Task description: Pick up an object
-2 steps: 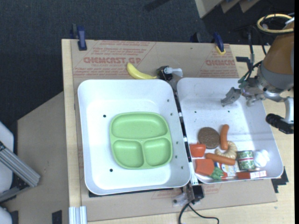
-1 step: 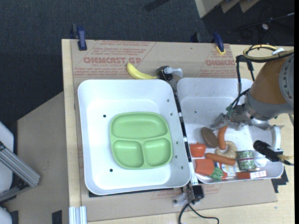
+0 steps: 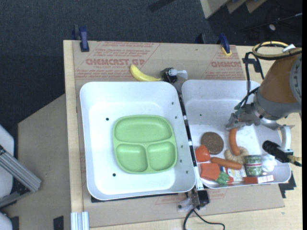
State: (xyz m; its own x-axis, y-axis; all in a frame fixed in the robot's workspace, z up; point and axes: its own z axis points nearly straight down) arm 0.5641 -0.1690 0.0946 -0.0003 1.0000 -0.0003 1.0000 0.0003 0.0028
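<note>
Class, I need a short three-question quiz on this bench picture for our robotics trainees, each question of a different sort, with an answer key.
1. True or false: the green tray lies in the right bin.
2. Multiple choice: the banana lies (A) in the left bin, (B) on the board behind the left bin, (C) on the green tray.
3. Fill in: the brown round patty lies in the ____ bin.

Key: 1 false, it lies in the left bin; 2 B; 3 right.
</note>
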